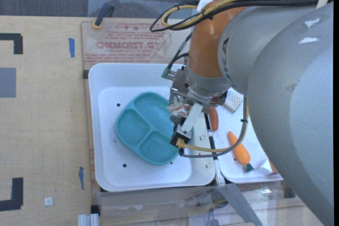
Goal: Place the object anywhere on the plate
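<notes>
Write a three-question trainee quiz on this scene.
1. True or false: the plate lies in the view's left bin.
2. How many compartments does the plate show? A two, B three, C five.
3. Which bin holds the carrot?
Key: 1 true; 2 B; 3 the view's right bin.

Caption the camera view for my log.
Gripper over the right edge of the teal divided plate in the left bin; a carrot lies in the right bin.
</notes>
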Motion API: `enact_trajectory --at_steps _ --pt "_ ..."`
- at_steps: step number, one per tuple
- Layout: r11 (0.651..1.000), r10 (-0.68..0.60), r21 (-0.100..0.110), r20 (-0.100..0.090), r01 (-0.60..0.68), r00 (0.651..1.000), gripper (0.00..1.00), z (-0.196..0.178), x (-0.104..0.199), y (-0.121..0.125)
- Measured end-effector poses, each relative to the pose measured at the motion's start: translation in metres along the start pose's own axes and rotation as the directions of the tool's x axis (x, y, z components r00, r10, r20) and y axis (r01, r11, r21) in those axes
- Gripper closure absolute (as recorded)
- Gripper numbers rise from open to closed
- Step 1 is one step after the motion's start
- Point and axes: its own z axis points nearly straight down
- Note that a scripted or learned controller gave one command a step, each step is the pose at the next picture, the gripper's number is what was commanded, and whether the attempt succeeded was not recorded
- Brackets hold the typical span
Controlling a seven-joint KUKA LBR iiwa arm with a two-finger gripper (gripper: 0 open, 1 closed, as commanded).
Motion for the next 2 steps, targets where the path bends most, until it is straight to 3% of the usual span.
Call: enact_trajectory --at_steps 1,2 --pt "1.000 0.031 0.004 0.002 -0.031 1.000 1.00 -0.004 0.026 -0.046" --pt "0.979 0.205 0.001 0.002 -0.205 0.979 1.00 0.000 0.070 -0.085"
